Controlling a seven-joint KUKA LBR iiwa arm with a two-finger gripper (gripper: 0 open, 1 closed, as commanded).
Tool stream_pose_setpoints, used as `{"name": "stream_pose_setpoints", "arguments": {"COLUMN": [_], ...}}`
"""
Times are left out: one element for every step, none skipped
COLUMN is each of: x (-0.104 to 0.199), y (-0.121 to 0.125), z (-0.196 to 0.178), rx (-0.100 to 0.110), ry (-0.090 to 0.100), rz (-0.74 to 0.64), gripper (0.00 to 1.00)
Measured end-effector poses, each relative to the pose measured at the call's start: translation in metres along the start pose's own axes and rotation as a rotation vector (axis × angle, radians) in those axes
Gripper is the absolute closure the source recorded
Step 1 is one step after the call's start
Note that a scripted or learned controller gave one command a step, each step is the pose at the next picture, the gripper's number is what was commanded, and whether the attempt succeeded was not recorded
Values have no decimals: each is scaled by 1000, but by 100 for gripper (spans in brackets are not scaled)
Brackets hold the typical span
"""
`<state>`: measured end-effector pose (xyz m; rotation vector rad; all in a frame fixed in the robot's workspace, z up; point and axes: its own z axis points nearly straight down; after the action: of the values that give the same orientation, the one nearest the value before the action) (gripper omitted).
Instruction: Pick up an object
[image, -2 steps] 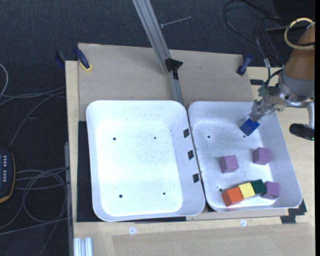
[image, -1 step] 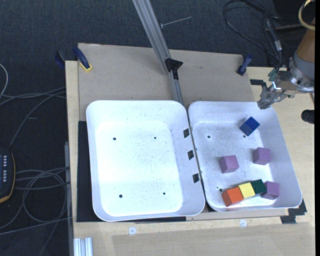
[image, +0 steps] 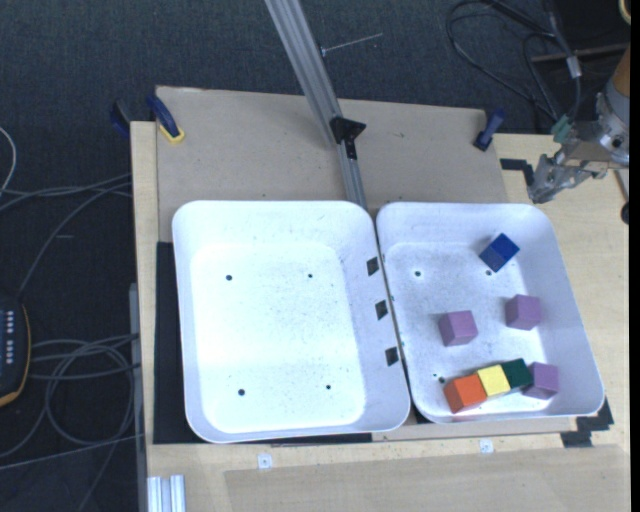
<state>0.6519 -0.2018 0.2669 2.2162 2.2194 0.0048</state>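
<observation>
Across the right bin (image: 570, 290) lie scattered blocks, the gripper (image: 548, 185) hovering beyond its far right corner.
An orange block (image: 464, 392), yellow block (image: 492, 380) and green block (image: 516, 373) form a touching row, long axis running left-right, rising slightly rightward; the arm enters from the right, and whether its pincer is apart cannot be told.

Bright, even overhead light. The left bin (image: 275, 320) glares nearly blown-out white at its centre. Cubes cast short, soft shadows. The dark floor (image: 70, 60) toward 9 o'clock looks grainy; focus is slightly soft throughout.
</observation>
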Motion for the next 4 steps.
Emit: {"name": "stream_pose_setpoints", "arguments": {"x": [56,108,164,219], "y": [0,-12,-22,-27], "z": [-8,4,-1,-6], "rx": [5,8,7,6], "ry": [4,4,5,5], "rz": [-6,-5,-6,-6], "gripper": [100,100,100,100]}}
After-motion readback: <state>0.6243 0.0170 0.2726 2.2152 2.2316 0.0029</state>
